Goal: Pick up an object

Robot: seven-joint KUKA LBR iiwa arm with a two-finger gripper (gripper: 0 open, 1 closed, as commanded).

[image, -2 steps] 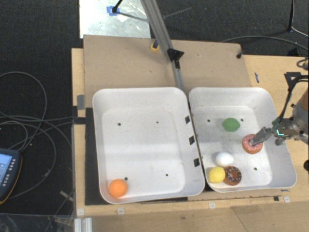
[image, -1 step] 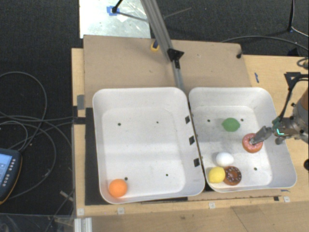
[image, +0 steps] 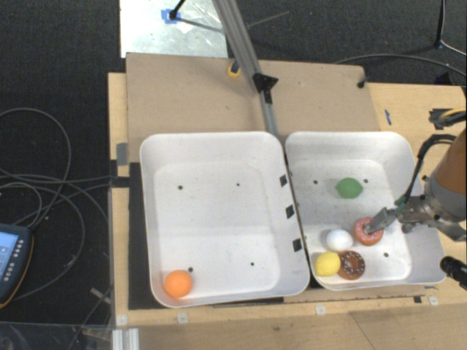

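In the camera view, the right bin (image: 394,146) serves as the landmark. The arm (image: 446,188) reaches over its right rim, and the gripper (image: 375,227) sits low inside the bin, its tip right at the pink-frosted doughnut (image: 367,232), which lies in the bin's lower middle. How far the claw is spread, and whether it has hold of the doughnut, cannot be told at this size.

A white ball (image: 338,239) lies just left of the doughnut. A yellow ball (image: 327,263) and a chocolate doughnut (image: 352,265) sit side by side, touching or nearly so, at the bin's front edge. A green ball (image: 349,188) lies alone toward the bin's centre, well apart from the rest.

Left of the right bin stands the left bin (image: 211,148), with an orange ball (image: 178,284) in its front left corner.
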